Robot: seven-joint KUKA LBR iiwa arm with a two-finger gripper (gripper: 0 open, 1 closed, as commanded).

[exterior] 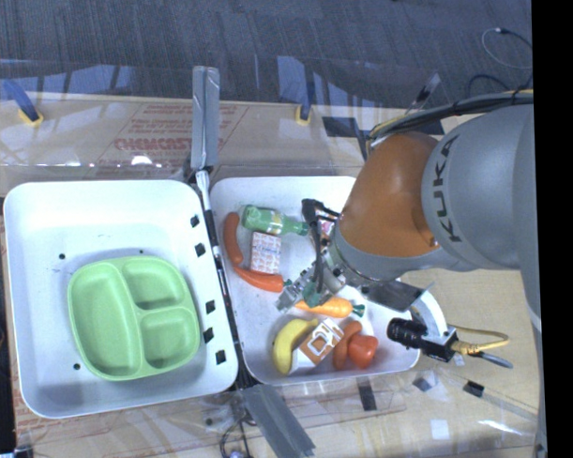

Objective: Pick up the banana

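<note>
One banana (286, 344), one carrot (329, 307), two bins (30, 279).

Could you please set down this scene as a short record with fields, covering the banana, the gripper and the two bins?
target: banana, lying in the right bin near its front edge
gripper: gripper low over the right bin, just above the banana, not holding it
near the banana: small carton, carrot, red tomato
farther back: green bottle, long red pepper
left bin: left bin with a green divided tray
task state: banana not yet picked up
</note>
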